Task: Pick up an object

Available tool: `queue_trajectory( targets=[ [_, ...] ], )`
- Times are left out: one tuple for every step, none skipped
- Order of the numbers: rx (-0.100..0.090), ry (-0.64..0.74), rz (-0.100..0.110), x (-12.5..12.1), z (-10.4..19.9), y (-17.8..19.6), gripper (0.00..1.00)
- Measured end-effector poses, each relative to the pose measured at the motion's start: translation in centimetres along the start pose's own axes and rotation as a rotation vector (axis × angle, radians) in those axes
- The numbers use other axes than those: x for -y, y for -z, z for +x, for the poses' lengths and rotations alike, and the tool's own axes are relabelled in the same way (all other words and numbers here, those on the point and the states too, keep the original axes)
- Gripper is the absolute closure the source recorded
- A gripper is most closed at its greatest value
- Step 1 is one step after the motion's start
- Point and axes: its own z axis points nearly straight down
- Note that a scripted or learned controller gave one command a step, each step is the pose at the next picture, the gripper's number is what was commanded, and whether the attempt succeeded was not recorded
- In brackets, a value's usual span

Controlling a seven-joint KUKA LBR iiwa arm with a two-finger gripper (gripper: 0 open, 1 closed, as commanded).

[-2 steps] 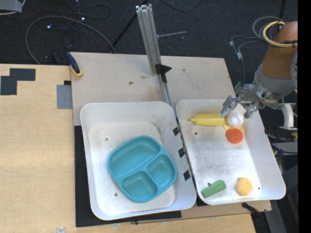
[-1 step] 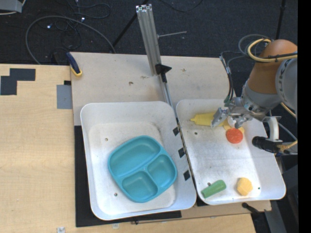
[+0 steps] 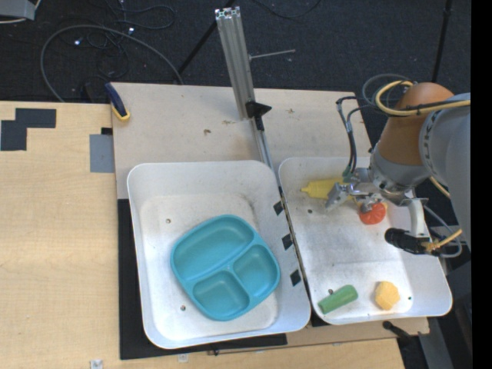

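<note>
The right bin (image 3: 430, 302) holds a yellow piece (image 3: 317, 187) near its far left, a red round piece (image 3: 373, 214) in the middle right, a green cylinder (image 3: 338, 298) and a small orange-yellow lump (image 3: 387, 294) near the front. My gripper (image 3: 347, 194) hangs low over the far part of this bin, between the yellow piece and the red piece and close to both. The arm's grey and orange wrist (image 3: 407, 141) hides the bin's far right corner.
The left bin (image 3: 154, 187) holds a blue divided plate (image 3: 224, 266). An upright metal post (image 3: 237, 60) stands behind the gap between the bins. Black clips (image 3: 286, 241) sit along the shared bin edge. Cables loop beside the wrist.
</note>
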Motion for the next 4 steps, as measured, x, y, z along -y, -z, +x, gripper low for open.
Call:
queue_trajectory(
  targets=[
    [0.0,0.0,0.0,0.0,-0.1,1.1,1.0],
    [0.001,0.001,-0.006,-1.0,0.0,6.0,1.0],
    [0.001,0.002,-0.005,-0.4,-0.1,12.1,1.0],
    [0.001,0.002,-0.005,-0.4,-0.2,15.4,1.0]
  ],
)
